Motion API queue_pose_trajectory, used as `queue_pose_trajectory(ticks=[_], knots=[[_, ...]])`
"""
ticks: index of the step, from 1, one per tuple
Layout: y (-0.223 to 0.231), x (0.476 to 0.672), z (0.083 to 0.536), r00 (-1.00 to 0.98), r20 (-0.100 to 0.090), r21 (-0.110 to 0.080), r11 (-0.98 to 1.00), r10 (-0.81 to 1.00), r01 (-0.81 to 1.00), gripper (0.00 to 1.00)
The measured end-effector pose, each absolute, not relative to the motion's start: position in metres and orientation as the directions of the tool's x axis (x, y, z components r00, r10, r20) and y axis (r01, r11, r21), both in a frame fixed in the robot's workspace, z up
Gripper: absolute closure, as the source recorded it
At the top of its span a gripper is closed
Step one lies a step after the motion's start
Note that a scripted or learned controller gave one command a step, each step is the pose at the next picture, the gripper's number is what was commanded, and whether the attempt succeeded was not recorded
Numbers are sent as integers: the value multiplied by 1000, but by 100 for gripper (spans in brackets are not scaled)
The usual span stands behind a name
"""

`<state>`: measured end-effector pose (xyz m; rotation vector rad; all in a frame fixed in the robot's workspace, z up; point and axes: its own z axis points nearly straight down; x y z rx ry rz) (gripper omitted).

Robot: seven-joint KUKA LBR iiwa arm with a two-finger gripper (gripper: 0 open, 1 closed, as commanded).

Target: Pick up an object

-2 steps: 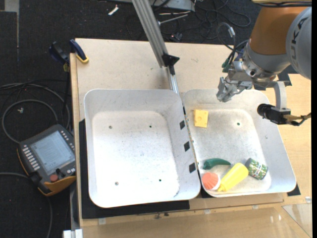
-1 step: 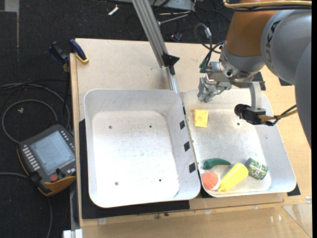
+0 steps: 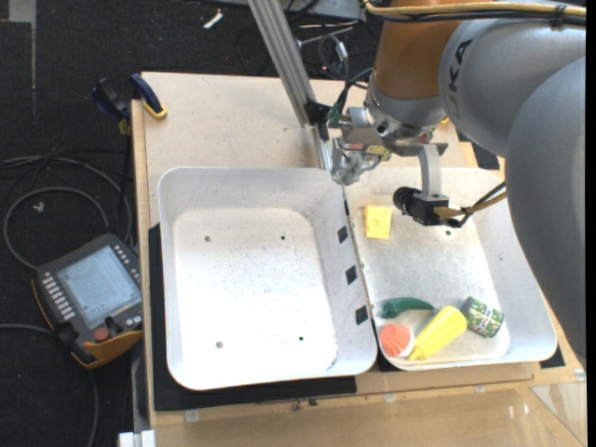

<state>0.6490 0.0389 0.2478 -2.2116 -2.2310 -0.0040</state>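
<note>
Your arm (image 3: 494, 73) fills the upper right, with the hand (image 3: 352, 164) hanging over the far rim between the two bins; you cannot tell its state. The left bin (image 3: 186, 212) sits to its left. In the right bin (image 3: 521, 324), the yellow block (image 3: 378, 222) lies just below the hand. The yellow bottle (image 3: 438, 331), green can (image 3: 483, 318), green piece (image 3: 406, 305) and red piece (image 3: 397, 340) cluster well below. Descend here and you likely strike the rim.

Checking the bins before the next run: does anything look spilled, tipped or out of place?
Nothing looks spilled or damaged. In the right white bin, the yellow bottle, green can, dark green curved piece and red-orange round item crowd the near corner; a flat yellow square lies apart.
</note>
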Motion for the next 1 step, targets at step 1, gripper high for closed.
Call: queue_pose_trajectory(ticks=[1], knots=[[93, 648, 234, -8, 2, -2, 8, 1000, 1000, 100]])
